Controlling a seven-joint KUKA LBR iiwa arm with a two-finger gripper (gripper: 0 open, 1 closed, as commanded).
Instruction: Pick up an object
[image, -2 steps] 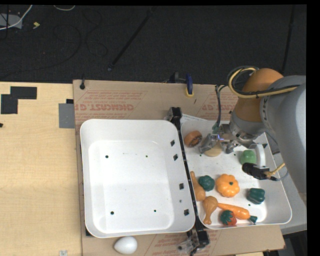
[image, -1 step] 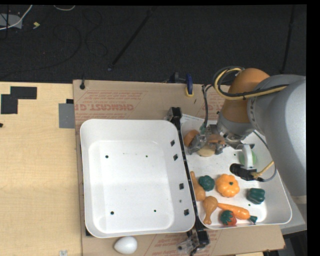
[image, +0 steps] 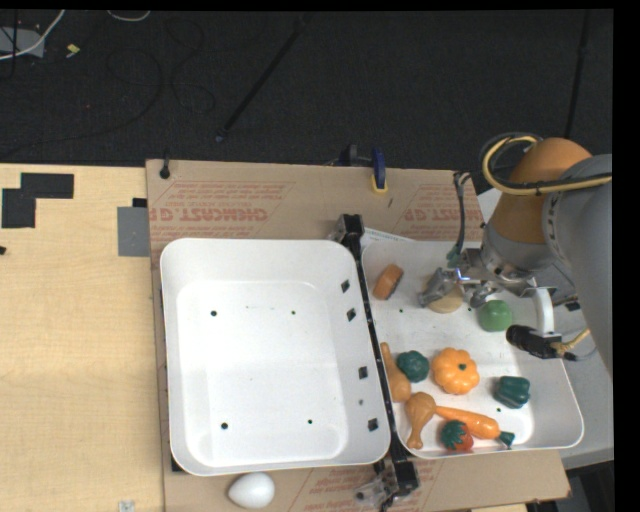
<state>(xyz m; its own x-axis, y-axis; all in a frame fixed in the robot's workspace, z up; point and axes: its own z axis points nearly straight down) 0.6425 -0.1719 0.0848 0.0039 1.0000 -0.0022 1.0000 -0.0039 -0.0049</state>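
Note:
My gripper (image: 447, 287) reaches in from the right and hangs low over the back part of the right bin (image: 572, 420). It sits right over a small tan object (image: 447, 303), which it partly hides. A green ball (image: 493, 316) lies just to its right. A brown roll (image: 387, 281) lies to its left, near the divider. Toward the front lie an orange pumpkin (image: 456, 371), two dark green peppers (image: 412, 365) (image: 512, 391), a carrot (image: 470, 420) and a tan drumstick (image: 418, 412).
The left bin (image: 180, 300) stands beside the right one, with a black divider rail (image: 365, 340) between them. A white egg (image: 250, 490) lies on the cardboard in front of the left bin. The arm's grey and orange body (image: 560, 210) fills the right side.

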